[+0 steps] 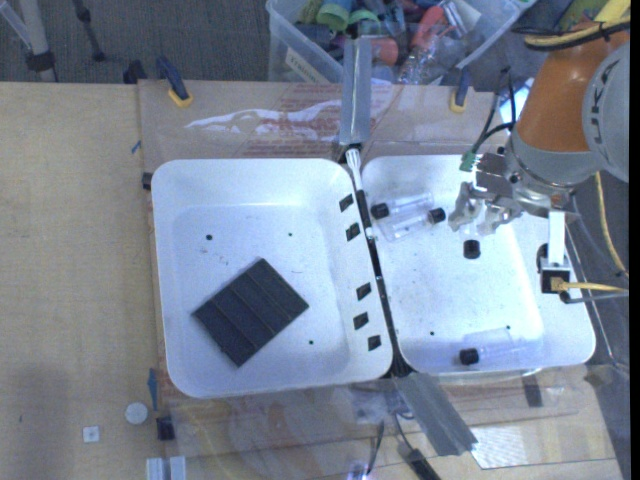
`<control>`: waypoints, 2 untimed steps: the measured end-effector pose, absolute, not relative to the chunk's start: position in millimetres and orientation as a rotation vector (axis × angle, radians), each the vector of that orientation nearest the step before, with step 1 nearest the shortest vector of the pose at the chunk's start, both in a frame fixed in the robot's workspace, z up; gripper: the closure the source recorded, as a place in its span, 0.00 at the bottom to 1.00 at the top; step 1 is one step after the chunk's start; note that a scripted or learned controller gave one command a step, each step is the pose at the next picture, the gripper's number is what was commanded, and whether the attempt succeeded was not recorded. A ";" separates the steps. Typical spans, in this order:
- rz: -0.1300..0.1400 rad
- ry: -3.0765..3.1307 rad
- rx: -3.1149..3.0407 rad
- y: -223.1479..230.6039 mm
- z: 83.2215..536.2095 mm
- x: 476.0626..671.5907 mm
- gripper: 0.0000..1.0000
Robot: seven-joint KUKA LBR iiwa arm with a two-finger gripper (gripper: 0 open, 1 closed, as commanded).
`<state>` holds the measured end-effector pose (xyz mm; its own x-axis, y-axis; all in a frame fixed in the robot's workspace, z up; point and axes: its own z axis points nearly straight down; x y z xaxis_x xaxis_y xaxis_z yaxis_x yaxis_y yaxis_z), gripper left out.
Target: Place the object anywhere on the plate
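The plate (250,310) is a dark, ribbed square lying flat and turned at an angle in the left bin (180,193). In the right bin (440,303) a clear tube with black end caps (405,215) lies near the back left. A second clear tube with a black cap (488,352) lies near the front wall. My gripper (482,218) hangs over the back of the right bin, just right of the first tube. A small black piece (471,250) sits right below it; whether that piece is held is unclear.
A black divider with clips (362,258) runs between the two bins. Behind them stands a clear tub of colourful toys (400,13). A yellow cable (590,288) trails by the right bin's right rim. Bare bin floor surrounds the plate.
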<state>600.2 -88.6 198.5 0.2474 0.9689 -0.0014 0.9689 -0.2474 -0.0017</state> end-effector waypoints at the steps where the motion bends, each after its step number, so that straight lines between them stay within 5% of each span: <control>1: 0.000 -2.031 -2.398 -26.7 220.5 642.8 1.00; 2: -0.002 -2.497 -1.910 25.5 311.5 667.0 1.00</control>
